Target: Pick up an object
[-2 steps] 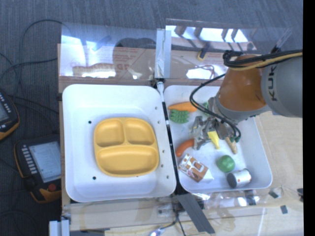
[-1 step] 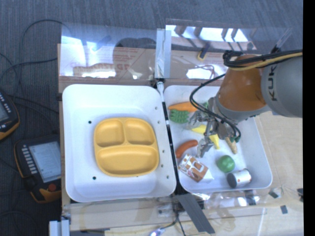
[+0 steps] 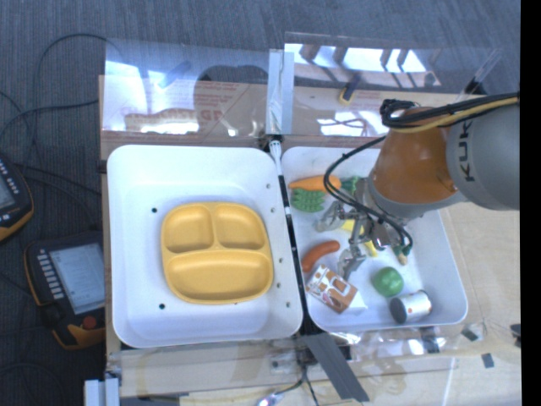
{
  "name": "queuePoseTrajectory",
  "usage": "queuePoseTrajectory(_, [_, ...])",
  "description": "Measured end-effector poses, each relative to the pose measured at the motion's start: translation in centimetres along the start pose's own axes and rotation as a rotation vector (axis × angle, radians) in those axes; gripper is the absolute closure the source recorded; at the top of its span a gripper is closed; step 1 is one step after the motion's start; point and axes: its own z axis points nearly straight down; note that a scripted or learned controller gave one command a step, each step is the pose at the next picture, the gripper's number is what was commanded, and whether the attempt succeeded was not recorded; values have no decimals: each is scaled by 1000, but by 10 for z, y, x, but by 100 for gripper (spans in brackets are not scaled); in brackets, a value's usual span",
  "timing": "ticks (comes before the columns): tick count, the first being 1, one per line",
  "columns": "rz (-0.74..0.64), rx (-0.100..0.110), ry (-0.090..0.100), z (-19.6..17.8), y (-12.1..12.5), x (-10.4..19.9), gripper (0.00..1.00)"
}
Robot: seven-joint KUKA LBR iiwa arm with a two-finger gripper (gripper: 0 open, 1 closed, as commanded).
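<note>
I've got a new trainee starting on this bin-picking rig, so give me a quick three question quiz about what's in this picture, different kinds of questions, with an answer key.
1. True or false: the yellow divided tray lies in the right bin.
2. Which item lies nearest the right bin's front right corner? A) orange carrot B) silver can C) red sausage
3. Fill in: the green ball sits just behind the silver ____.

Key: 1 false, it lies in the left bin; 2 B; 3 can.
</note>
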Motion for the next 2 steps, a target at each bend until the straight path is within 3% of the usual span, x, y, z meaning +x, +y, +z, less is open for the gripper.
queuePoseTrajectory(1, [-266, -7, 13, -26, -61, -75, 0])
queuePoseTrajectory(2, [-184, -4, 3, 1, -40, -25, 0])
